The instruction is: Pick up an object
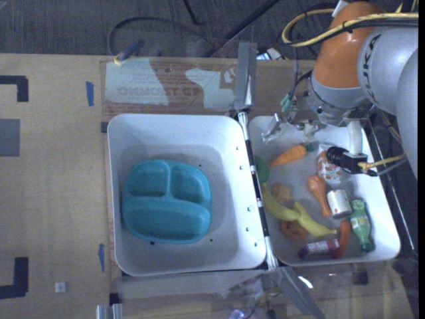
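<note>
The right bin (388,244) holds several toy foods. An orange carrot (289,156) lies near its back left, and a yellow banana (279,207) runs along its left wall. A white can (339,203), a green bottle (360,224) and a red-and-white packet (329,168) are on the right side. My gripper (287,126) hangs over the back left corner of this bin, just above and behind the carrot. Nothing is visibly held in it.
The left bin (126,131) holds a teal divided plate (166,200). Also in the right bin are a second yellow piece (313,224), an orange drumstick shape (319,193), a red sausage (343,234) and a dark red bar (319,248). A green piece (263,171) sits by the divider.
</note>
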You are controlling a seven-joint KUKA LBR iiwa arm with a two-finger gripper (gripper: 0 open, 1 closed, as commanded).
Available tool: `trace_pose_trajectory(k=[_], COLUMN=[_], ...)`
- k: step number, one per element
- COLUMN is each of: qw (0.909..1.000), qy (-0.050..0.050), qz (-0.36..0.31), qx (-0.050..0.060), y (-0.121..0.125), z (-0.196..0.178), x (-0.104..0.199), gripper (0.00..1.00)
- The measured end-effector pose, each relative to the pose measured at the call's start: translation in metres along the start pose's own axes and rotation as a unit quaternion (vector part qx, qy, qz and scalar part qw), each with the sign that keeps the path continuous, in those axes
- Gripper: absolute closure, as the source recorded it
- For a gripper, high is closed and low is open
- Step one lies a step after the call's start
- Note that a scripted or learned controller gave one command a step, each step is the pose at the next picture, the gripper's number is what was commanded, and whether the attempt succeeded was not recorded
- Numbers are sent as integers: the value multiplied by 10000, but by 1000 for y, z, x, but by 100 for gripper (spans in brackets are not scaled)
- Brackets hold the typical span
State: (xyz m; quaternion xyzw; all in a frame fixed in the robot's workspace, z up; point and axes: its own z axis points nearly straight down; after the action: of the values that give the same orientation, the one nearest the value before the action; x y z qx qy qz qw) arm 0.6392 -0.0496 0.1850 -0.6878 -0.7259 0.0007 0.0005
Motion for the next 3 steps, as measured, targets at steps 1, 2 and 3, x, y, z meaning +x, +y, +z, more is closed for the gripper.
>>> trace_pose_trajectory(k=[1, 2, 3], qw=[9990, 9994, 9986], qy=[0, -5, -1], qz=[-453, 337, 531], qx=[-8, -18, -27], y=[-18, -42, -36], z=[92, 0, 86], x=[-48, -31, -67], gripper=[0, 0, 0])
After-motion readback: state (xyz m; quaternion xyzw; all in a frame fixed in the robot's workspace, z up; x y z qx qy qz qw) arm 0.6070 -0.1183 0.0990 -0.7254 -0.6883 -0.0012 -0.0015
